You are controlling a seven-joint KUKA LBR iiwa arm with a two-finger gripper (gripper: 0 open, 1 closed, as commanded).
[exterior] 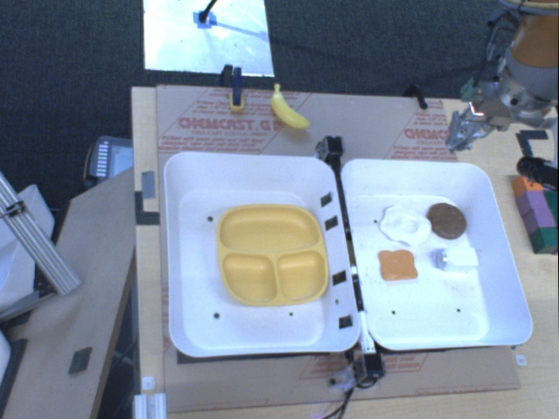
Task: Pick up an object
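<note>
While the end effector [461,134] hangs above the table [367,116] beyond the far right corner of the right bin [502,234], nothing lies between its tips, and the pick appears not yet begun; whether it is spread or closed cannot be told at this scale. Everything of the task seems left to do: a descent into a bin, a closure on one item, and a lift. Candidate objects lie together in the upper half of the right bin, well apart from the arm's tip: a brown disc [447,221], round and matt like a cookie; a white fried-egg shape [405,225], flat with a wavy outline, just beside the disc; an orange toast-like slab [398,265], squarish and thin; and a small grey metallic piece [441,257] resting by a white block [463,257] (hard to separate from the white floor). The left bin [188,234] holds a yellow divided tray [271,253], smooth moulded plastic with three compartments, lying flat. Both bins look rigid, glossy and shallow, with rounded corners. A yellow toy banana [288,110] lies on the table behind the bins, outside either one.
</note>
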